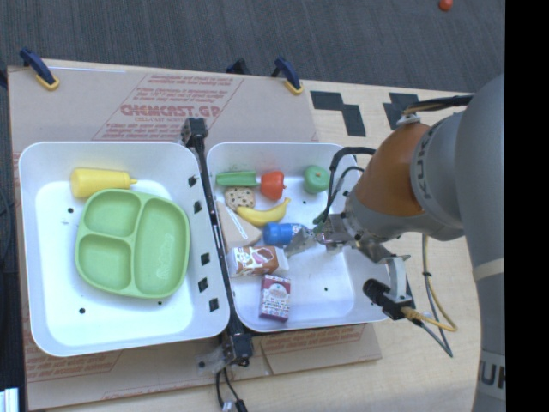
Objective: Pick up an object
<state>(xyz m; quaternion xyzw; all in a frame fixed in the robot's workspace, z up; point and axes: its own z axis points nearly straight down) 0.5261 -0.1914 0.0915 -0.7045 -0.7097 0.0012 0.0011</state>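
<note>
My gripper (302, 242) reaches from the right into the right bin (330, 303), its tip low beside a blue object (280, 233) in the bin's middle. A yellow banana (262, 213) lies just above the blue object. Near it are a biscuit-like piece (239, 198), a green and red toy vegetable (250, 179) and a green round piece (316, 177). Two small printed packets (256, 261) (275, 299) lie toward the bin's front. The arm hides the bin's right side.
The left bin (43, 307) holds a green divided plate (134, 243) and a yellow bottle (100, 180). A black divider clip (195, 130) sits between the bins. Cables (433, 312) trail off the arm at the right.
</note>
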